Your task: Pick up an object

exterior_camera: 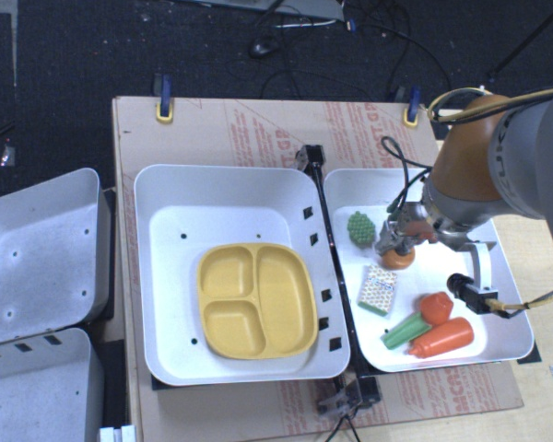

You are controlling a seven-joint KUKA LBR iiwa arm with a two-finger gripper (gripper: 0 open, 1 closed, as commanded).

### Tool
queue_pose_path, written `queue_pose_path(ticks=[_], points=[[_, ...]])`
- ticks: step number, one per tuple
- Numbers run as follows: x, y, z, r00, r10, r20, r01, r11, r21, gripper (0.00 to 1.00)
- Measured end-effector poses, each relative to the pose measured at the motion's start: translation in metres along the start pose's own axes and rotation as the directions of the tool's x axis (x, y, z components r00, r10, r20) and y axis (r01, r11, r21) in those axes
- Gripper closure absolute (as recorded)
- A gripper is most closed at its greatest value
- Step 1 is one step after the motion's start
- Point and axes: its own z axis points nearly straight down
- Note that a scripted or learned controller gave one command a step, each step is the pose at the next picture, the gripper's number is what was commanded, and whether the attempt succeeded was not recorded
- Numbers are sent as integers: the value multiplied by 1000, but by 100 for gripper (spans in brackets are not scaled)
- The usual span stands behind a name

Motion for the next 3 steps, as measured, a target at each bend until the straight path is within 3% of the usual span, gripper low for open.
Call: queue_pose_path(ticks=[2, 3], points=[[-2, 12, -108, 1000, -6, -2, 6, 1000, 0, 100], [-2, 13, -120, 1000, -5, -3, 5, 1000, 5, 100]])
